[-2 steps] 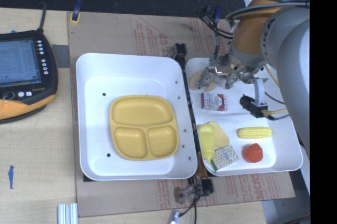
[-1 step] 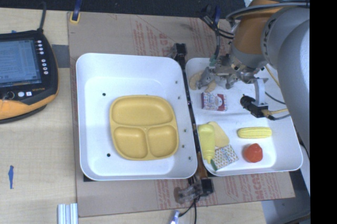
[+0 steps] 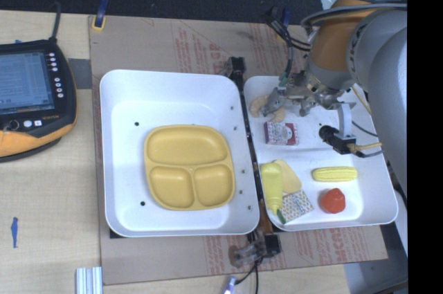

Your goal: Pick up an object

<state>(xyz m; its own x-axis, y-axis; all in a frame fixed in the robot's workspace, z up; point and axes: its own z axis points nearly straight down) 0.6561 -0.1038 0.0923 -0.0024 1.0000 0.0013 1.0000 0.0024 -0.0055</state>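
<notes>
My gripper (image 3: 294, 104) hangs low over the far end of the right bin (image 3: 377, 213), open, with nothing visible between its fingers. A tan object (image 3: 259, 104) lies just to its left, against the bin's far left corner. A red and white packet (image 3: 280, 133) lies directly in front of the gripper. Nearer the front are a yellow bottle (image 3: 271, 187), a pale yellow wedge (image 3: 291, 178), a small patterned packet (image 3: 297, 205), a yellow corn cob (image 3: 334, 174) and a red tomato (image 3: 333, 200).
The left bin (image 3: 118, 147) holds a yellow divided plate (image 3: 188, 167). A handheld control pendant (image 3: 31, 95) sits on the bench at the far left. The arm's grey body (image 3: 384, 71) covers the right bin's far right corner.
</notes>
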